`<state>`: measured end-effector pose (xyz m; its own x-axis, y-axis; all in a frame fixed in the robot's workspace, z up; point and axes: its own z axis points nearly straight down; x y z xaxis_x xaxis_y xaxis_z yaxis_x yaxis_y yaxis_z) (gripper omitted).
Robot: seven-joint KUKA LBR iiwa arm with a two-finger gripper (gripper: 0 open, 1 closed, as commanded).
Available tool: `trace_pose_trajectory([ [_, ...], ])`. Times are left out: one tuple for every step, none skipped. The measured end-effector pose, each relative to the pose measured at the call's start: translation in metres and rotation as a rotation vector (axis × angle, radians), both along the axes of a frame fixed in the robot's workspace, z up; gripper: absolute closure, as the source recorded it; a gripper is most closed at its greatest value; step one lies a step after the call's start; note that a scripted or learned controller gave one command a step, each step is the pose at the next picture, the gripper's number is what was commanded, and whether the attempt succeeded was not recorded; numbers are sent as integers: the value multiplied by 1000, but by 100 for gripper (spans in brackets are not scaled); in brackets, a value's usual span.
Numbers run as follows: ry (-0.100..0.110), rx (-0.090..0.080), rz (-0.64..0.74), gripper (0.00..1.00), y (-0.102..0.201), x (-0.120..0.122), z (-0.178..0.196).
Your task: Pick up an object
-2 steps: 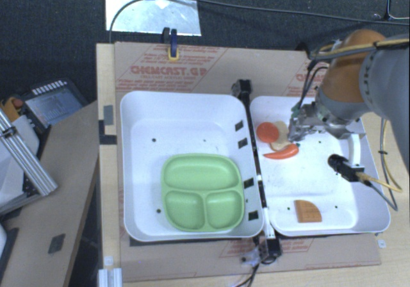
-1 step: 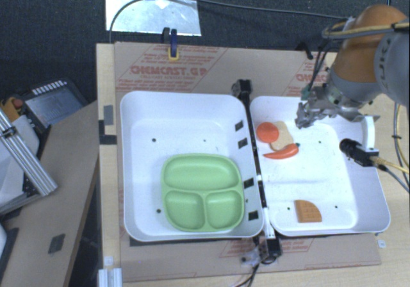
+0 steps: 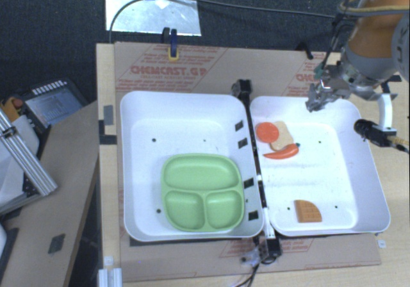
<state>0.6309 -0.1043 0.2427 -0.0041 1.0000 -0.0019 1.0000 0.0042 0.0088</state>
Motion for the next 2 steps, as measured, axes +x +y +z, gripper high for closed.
trace_pose_trajectory([
  [1, 0, 1, 100, 0, 2, 50],
  [7, 3, 4, 100, 47, 3, 29],
])
